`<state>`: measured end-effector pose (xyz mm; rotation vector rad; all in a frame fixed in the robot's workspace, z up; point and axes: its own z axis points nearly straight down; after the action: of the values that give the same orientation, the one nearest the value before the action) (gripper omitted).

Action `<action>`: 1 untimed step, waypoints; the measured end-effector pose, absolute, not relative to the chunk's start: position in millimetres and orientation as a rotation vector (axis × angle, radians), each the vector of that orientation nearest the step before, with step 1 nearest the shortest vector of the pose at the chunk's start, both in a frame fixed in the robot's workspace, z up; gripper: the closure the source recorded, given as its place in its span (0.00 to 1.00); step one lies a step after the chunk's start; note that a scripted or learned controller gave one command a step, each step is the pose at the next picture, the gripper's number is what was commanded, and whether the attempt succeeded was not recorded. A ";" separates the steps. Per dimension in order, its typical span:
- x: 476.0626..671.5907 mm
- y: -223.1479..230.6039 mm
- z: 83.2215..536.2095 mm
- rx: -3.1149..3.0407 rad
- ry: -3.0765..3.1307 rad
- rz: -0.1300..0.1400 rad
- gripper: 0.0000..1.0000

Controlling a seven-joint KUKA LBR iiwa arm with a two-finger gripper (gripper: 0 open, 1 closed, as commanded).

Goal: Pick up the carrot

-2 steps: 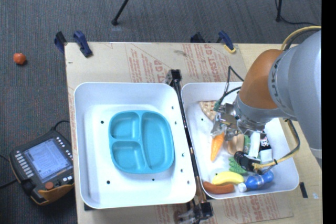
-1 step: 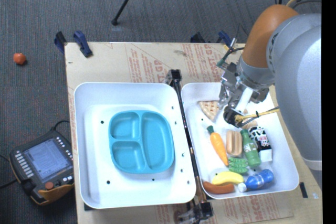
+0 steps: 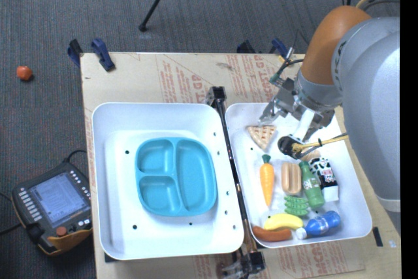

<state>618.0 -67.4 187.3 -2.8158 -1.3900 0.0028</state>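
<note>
Hovering over the upper part of the right bin (image 3: 363,206), we see the gripper (image 3: 287,124) low above the bin floor, but we cannot tell how it is set, since the wrist and cables blur its outline. We find the carrot (image 3: 267,181) near the middle of that bin, at about seven o'clock from the gripper and apart from it: a short orange cone with a small green top, lying lengthwise with the green end toward twelve o'clock and the tip toward six. We see a tan wedge of waffle (image 3: 262,135) just beyond its green end, at twelve o'clock. At three o'clock from the carrot lies a hot dog (image 3: 290,178), and past that a green bottle (image 3: 311,185). At five o'clock from the carrot we note a banana (image 3: 283,221) and a blue bottle (image 3: 324,224). We see the arm (image 3: 366,88) entering from three o'clock, its grey body large at the frame edge, the orange band (image 3: 330,42) sitting above the wrist, which bends down and toward nine o'clock. In the left bin (image 3: 104,140) rests a blue divided plate (image 3: 176,176).
</note>
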 end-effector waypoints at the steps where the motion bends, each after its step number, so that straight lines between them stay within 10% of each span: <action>1: 503.0 -90.8 93.5 -2.953 -1.064 0.004 0.00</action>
<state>503.0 -90.8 93.5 -2.9526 -1.0644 0.0035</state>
